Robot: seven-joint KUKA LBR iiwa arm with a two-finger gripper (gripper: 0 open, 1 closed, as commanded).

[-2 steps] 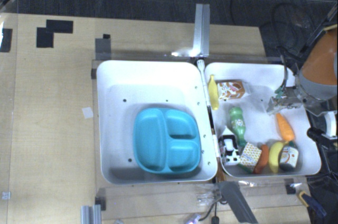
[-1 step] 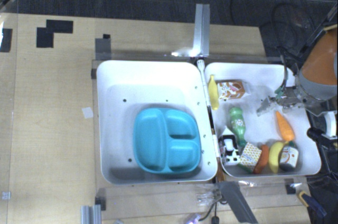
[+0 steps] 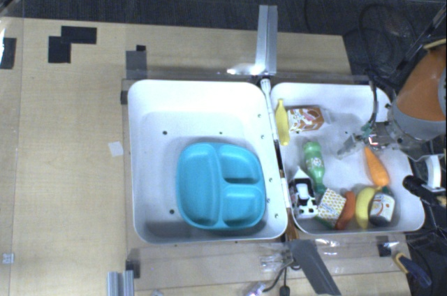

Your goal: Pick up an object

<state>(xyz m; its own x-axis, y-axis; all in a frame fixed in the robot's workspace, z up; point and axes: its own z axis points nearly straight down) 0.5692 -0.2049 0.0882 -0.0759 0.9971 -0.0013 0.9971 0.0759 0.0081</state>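
Claw [image 3: 362,141]: low in right bin [image 3: 335,93], grip state unclear (can't tell)
Nearest: carrot [image 3: 376,167]
Tip: I'd centre over it, then close slowly

Arm [image 3: 426,95] cut off at right edge; tool [image 3: 363,139] too blurred to read.
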